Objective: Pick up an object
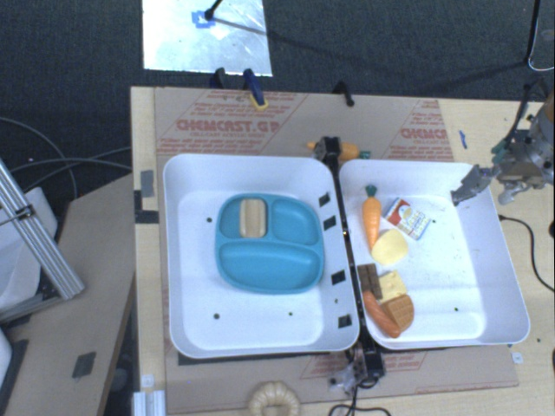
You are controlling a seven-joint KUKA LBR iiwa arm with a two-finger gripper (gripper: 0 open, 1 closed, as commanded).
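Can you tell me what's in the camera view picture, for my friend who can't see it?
A robot gripper hovers over the right white bin, which holds toy food including a carrot. The left white bin holds a blue plate.

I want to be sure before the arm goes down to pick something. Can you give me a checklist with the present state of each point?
1. Hand position: above the right bin's upper right corner, not over any item. Not ok.
2. Hand carries nothing: cannot tell.
3. Targets in view: carrot, small carton, yellow piece. Ok.
4. Spacing: carrot, carton and yellow piece lie close together. Not ok for a clean grasp.
5. Left bin: blue plate holds a tan piece, away from the arm. Ok.
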